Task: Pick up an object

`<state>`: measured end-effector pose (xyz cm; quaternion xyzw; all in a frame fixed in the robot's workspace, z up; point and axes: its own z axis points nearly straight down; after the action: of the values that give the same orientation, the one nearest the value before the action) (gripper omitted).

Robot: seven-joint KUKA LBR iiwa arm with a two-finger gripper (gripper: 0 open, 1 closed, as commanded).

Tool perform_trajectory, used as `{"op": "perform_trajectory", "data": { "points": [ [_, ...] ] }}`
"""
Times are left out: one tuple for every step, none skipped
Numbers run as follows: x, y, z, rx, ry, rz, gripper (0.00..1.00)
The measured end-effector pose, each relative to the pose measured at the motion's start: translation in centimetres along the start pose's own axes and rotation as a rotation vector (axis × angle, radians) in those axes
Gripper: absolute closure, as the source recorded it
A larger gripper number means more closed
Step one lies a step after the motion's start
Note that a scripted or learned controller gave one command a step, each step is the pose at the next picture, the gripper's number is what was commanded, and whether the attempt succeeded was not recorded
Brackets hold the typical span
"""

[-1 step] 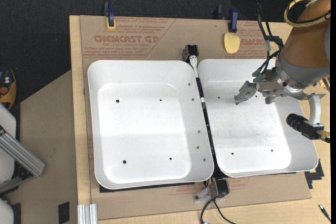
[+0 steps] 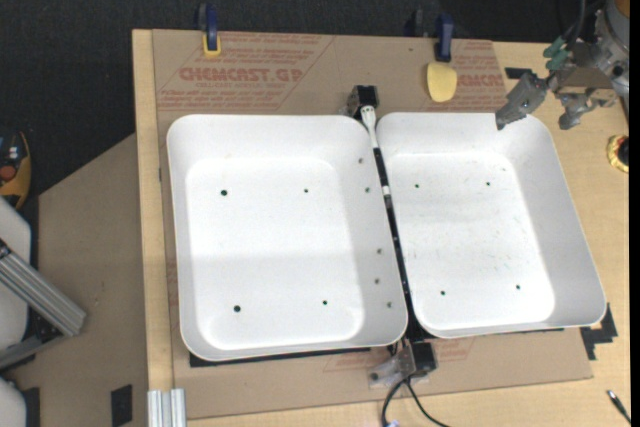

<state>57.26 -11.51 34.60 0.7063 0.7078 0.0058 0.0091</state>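
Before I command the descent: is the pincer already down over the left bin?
No, the pincer sits at the far right corner of the right bin, well away from the left bin.

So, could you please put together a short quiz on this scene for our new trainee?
1. True or false: the gripper holds the yellow object.
2. The yellow object lies: A) on the board behind the right bin; B) in the left bin; C) in the right bin.
3. Fill in: ____ white bins sit side by side on the board.
Key: 1 false; 2 A; 3 two.
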Motion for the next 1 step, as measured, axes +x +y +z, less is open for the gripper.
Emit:
{"op": "perform_trajectory", "data": {
  "points": [
    [0.09, -0.17, -0.07, 0.015, 0.002, 0.000, 1.00]
  ]
}}
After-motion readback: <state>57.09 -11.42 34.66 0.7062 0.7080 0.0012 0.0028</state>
